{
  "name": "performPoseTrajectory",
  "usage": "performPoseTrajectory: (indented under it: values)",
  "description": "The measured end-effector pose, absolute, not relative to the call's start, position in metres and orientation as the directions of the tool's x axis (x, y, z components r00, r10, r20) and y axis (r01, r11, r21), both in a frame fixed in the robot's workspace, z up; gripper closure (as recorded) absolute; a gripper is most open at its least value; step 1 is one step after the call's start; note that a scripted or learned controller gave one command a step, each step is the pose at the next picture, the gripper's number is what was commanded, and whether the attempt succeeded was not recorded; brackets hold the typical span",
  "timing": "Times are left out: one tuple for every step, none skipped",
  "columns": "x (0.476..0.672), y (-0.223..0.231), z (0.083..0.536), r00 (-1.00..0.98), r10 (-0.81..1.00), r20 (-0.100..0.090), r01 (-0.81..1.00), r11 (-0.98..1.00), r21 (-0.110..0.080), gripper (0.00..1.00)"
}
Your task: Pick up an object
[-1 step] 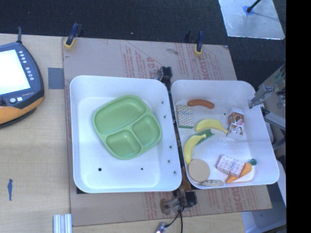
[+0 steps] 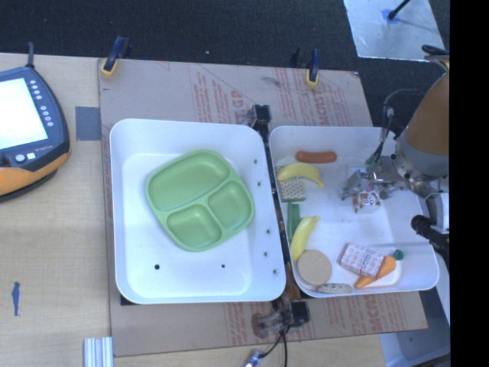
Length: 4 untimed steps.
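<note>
Reaching: my arm comes in from the right, its gripper (image 2: 365, 183) low in the right bin (image 2: 428, 283), over a small white-and-red object (image 2: 369, 201).
Progress: as I judge it, nothing is picked up yet; the grasp and the lift are both left to do.
Claw: I cannot tell how it stands or whether it has hold of anything; the metal parts blur together there.
Likely target: the small white-and-red object, lying on the bin floor just under the gripper.
Right bin: a sausage (image 2: 316, 157) at the top, a yellow banana (image 2: 299, 174) below it, a second banana (image 2: 302, 235) lower down, a tan round disc (image 2: 314, 267), a pink-and-white packet (image 2: 361, 259) and a carrot (image 2: 379, 271) beside it.
Left bin (image 2: 130, 197): a green divided plate (image 2: 200, 199), its three compartments bare.
Outside the bins: a teach pendant (image 2: 27, 132) on the bench at far left.
</note>
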<state>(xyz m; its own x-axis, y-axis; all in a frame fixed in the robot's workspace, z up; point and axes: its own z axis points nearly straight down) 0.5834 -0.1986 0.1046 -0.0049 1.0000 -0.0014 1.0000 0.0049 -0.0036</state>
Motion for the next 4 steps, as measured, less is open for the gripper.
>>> performPoseTrajectory:
  values:
    - [0.595,-0.179,0.093,-0.007,1.000,-0.004,1.000,0.007,-0.002,0.00]
    - [0.594,-0.179,0.103,-0.008,1.000,-0.003,1.000,0.008,-0.006,1.00]
    - [0.530,-0.112,0.093,-0.007,1.000,0.001,1.000,0.007,-0.002,1.00]
    - [0.576,-0.029,0.192,-0.005,1.000,0.001,1.000,0.005,-0.003,1.00]
